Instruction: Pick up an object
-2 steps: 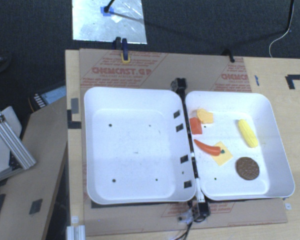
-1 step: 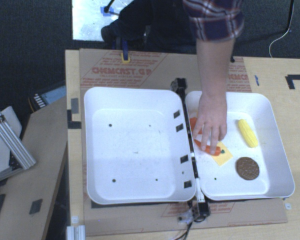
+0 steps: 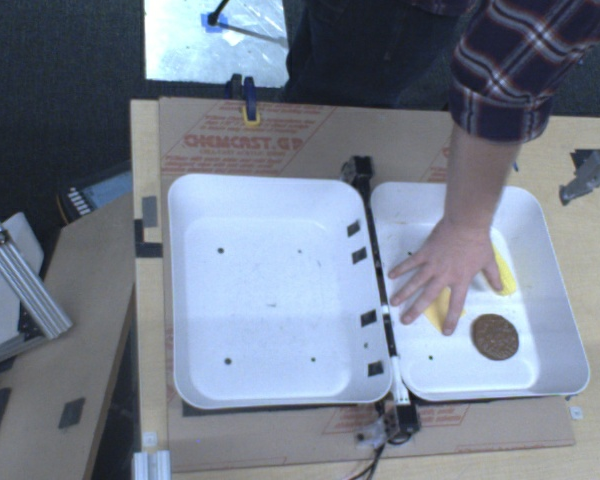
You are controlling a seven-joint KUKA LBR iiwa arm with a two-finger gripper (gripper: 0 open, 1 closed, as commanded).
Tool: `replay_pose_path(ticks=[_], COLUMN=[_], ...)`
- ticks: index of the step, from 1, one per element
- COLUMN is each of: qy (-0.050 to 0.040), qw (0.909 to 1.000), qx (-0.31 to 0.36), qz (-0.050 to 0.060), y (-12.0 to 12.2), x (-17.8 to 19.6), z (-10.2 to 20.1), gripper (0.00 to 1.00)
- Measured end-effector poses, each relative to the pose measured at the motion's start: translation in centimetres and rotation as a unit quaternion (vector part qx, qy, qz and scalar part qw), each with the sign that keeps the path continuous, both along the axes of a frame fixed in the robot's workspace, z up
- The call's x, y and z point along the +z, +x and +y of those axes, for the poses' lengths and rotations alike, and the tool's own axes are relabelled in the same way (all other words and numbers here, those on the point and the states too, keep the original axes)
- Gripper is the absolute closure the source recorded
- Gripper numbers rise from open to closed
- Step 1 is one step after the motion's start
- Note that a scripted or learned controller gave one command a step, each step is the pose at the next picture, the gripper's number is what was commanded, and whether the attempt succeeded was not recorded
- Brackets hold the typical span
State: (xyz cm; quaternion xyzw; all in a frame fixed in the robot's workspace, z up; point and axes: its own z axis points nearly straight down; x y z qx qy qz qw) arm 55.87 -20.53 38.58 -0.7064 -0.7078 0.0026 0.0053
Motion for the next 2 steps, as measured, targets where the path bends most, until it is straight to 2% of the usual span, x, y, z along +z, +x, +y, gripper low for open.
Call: replay_pose_path(ticks=[1,2], qy=[-0.0037,0.0003], qw=[0.9999,1.0], qx=[-0.001,-0.001], qz=[-0.01,0.0], y=[-4.2,-7.4], x=[6.8,-8.0], z=[-0.2,0.0], gripper=[0.0,0.0])
